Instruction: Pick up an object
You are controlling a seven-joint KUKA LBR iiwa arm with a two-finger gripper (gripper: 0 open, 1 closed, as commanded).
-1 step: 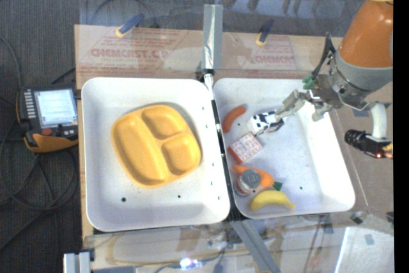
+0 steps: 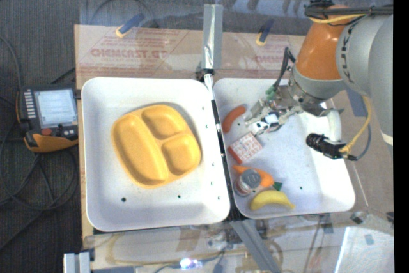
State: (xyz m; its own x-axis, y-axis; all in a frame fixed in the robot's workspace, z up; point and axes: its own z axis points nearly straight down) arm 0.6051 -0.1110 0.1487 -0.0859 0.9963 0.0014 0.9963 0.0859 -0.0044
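The right white bin (image 2: 332, 188) holds an orange-red sausage shape (image 2: 232, 117) at its upper left, a small red and white box (image 2: 246, 147) in the middle, and a metal can (image 2: 248, 182), a carrot-like orange piece (image 2: 257, 174) and a yellow banana (image 2: 270, 202) near its front. My gripper (image 2: 265, 115) hangs over the bin's upper middle, pointing left, just right of the sausage and above the box. Nothing shows between its fingers.
The left white bin (image 2: 102, 201) holds a yellow divided tray (image 2: 157, 143). A metal rail (image 2: 211, 35) runs above the gap between the bins. A handheld pendant (image 2: 48, 115) lies off the bench at the left. A black cable plug (image 2: 323, 144) hangs over the right bin.
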